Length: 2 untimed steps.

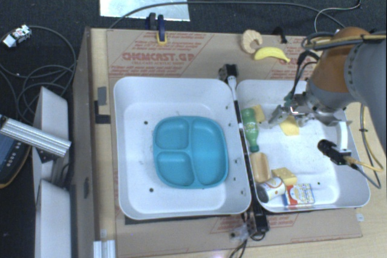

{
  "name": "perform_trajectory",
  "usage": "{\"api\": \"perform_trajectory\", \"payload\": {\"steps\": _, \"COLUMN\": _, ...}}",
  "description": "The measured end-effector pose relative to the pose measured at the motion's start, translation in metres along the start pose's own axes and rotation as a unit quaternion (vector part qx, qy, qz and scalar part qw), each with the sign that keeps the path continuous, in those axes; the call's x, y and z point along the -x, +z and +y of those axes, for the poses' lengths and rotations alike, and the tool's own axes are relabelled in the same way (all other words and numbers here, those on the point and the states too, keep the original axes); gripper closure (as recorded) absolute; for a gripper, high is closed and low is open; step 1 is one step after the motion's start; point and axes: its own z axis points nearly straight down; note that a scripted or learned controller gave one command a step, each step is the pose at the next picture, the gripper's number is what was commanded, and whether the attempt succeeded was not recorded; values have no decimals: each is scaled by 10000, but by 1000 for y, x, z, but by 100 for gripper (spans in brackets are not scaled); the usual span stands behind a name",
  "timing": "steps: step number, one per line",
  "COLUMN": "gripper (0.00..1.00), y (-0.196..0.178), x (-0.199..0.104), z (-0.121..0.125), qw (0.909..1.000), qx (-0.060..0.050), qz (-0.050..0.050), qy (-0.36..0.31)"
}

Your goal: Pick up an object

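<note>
over the right bin (357,190), gripper (290,113) poised low just above a yellow block (291,127), touching or nearly so. fingers spread apart, nothing between them. beside the divider, green bottle (250,128); blue plate (190,151) in left bin (130,106).

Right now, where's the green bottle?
The green bottle lies in the right bin, against its left wall beside the divider between the two bins, with a small yellow piece just to its right and the tan block below it.

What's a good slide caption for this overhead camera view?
KUKA arm's gripper hovers by a yellow block in the right bin; a blue divided plate sits in the left bin.
</note>
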Motion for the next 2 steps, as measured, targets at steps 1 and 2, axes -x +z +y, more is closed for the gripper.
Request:
{"api": "perform_trajectory", "payload": {"steps": 1, "gripper": 0, "y": 0, "x": 27, "z": -8, "qw": 10000, "qx": -6, "qz": -9, "qy": 16}}
{"api": "perform_trajectory", "payload": {"steps": 2, "gripper": 0, "y": -9, "x": 50, "z": -50, "qw": 10000, "qx": -11, "qz": -9, "qy": 20}}
